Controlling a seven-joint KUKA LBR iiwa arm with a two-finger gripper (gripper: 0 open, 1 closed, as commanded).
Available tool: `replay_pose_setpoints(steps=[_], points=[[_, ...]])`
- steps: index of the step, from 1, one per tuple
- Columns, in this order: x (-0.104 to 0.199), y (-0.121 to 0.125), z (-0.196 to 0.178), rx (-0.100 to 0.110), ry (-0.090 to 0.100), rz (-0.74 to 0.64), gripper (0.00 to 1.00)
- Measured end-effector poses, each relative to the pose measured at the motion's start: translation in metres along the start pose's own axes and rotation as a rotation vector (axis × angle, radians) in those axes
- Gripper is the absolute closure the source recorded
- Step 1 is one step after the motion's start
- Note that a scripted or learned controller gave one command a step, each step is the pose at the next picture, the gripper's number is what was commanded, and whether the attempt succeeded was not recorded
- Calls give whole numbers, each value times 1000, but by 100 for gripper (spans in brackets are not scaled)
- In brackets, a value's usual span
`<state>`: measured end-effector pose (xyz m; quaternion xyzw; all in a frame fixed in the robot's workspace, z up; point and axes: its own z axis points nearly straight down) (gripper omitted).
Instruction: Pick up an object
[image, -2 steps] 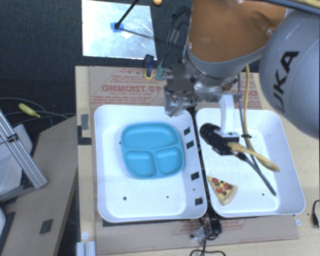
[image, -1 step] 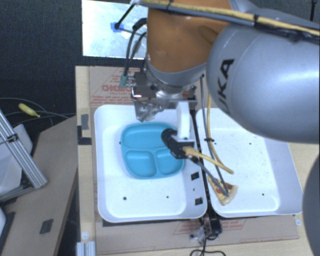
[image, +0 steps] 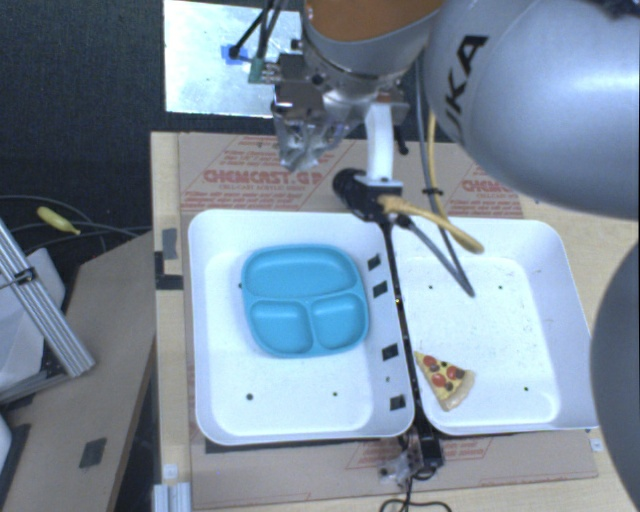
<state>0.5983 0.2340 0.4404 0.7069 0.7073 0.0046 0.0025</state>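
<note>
A toy pizza slice (image: 444, 379) lies in the right bin (image: 540, 330), near its front left corner. A blue divided plate (image: 303, 300) rests in the middle of the left bin (image: 215, 330). My gripper (image: 303, 148) hangs beyond the back edge of the left bin, over the cardboard, well away from both objects. Nothing can be seen held under it.
The grey arm (image: 520, 90) fills the upper right and overhangs the back of the right bin. A printed cardboard sheet (image: 230, 175) lies under both bins. Aluminium framing (image: 40, 320) stands at the left, off the bench.
</note>
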Motion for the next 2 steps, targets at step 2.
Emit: replay_pose_setpoints(steps=[2], points=[[-53,-20,-52,-8,0,5,100]])
